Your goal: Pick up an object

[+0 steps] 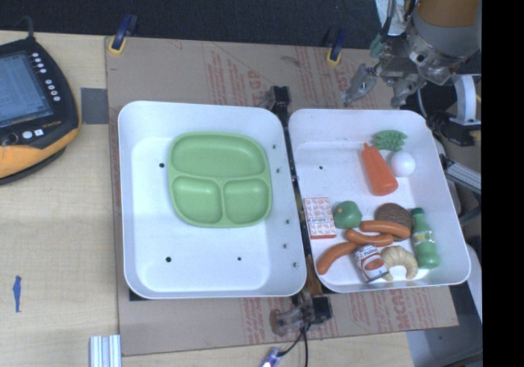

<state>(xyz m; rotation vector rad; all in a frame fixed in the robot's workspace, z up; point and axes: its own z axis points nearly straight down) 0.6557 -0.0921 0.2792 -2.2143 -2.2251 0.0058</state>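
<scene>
Arm comes in at the view's top right corner, orange band up top, grey wrist below it, cables looping off the left side. Gripper [378, 88] hangs just beyond the far edge of the right bin [327, 132], over the brown board [213, 70], not over the bin floor. Two fingers [358, 85] point down and toward the left, spread apart w/ a clear gap, nothing between them.

Right bin holds the pickable stuff. Toy carrot [378, 169] w/ green top [390, 140] lies near the far edge, right of centre, white egg [403, 164] touching its right side. Nearer the front: red-and-white packet [318, 217] by the left wall, green pepper [347, 214] just beside it, brown patty [394, 215], two sausages [378, 234] crossing below, green bottle [423, 238] by the right wall, croissant [399, 259] and a small can [371, 263] at the front edge. All well apart from the gripper.

Left bin [139, 193] carries a green divided plate [219, 178], three compartments, sitting toward the far half, centre.

Bench extras: teach pendant [29, 107] at left edge, blue-and-yellow clamps [121, 33] on the board's far edge.
</scene>
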